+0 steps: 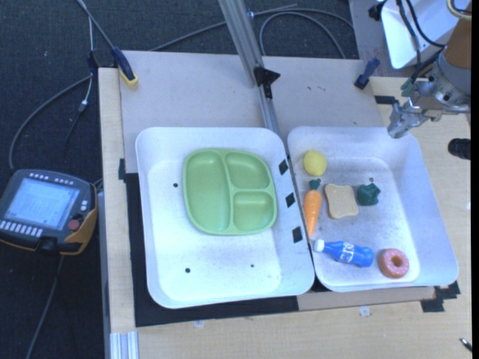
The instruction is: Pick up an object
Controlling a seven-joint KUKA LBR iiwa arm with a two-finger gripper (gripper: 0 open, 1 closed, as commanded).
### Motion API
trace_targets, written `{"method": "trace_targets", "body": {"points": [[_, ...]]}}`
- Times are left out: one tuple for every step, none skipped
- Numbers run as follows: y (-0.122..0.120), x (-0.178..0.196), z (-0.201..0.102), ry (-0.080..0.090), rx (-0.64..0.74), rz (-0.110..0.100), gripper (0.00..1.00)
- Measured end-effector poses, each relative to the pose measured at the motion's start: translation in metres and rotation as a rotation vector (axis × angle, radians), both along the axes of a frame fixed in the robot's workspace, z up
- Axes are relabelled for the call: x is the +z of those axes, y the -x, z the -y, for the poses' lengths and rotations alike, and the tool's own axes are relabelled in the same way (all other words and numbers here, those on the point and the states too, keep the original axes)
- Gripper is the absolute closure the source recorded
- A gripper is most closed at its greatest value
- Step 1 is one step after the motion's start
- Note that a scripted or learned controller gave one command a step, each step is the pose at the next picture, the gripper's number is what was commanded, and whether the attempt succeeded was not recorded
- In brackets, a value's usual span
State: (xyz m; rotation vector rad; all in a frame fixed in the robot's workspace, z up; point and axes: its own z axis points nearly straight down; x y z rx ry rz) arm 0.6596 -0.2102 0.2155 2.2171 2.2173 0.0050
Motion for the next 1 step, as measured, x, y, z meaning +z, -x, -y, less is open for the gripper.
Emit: {"method": "trace_targets", "body": {"points": [[-0.0011,0.0238,-0.0001,-0.001,0.001,-0.002,1.00]]}}
